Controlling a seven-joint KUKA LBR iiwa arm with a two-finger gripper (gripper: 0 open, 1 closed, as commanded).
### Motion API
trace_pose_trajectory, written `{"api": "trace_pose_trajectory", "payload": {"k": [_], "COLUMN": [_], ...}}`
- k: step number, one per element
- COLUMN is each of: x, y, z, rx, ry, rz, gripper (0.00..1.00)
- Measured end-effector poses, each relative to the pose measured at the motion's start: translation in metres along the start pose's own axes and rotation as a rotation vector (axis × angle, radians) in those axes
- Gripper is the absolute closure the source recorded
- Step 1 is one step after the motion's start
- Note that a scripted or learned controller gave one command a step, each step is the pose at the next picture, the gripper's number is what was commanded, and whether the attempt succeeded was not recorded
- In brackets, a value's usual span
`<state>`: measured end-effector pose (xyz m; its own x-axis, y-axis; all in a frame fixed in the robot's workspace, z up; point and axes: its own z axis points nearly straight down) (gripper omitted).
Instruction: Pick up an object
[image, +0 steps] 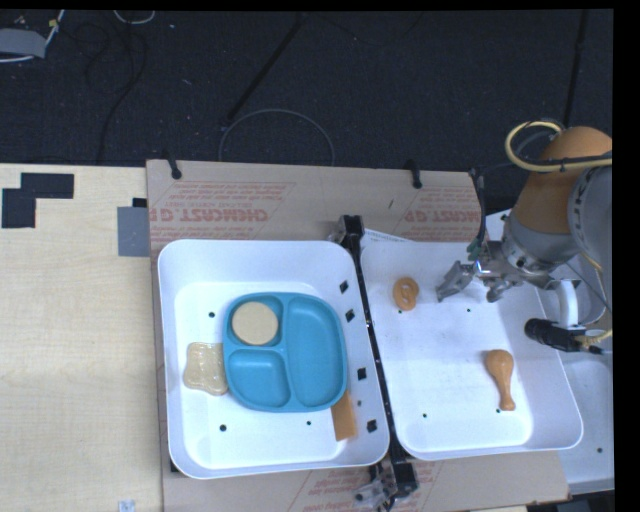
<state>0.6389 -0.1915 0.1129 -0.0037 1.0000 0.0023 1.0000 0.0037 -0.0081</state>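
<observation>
In the right bin (470, 440) lie a small round brown pastry (405, 293) near the back left and a brown chicken drumstick (501, 376) towards the right. My gripper (472, 283) hangs over the bin's back right part, its two grey fingers spread apart with nothing between them. It sits just right of the pastry and well behind the drumstick.
The left bin (190, 440) holds a blue divided tray (290, 355) with a round tan cracker (254, 322) in one compartment. A pale biscuit (205, 368) lies left of the tray and an orange-brown strip (343, 417) at its front right. A black divider (365, 340) separates the bins.
</observation>
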Motion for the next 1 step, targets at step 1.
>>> {"api": "trace_pose_trajectory", "payload": {"k": [1], "x": [0.0017], "y": [0.0002], "z": [0.0265], "rx": [-0.004], "ry": [-0.002], "rz": [-0.001], "gripper": [0.0]}}
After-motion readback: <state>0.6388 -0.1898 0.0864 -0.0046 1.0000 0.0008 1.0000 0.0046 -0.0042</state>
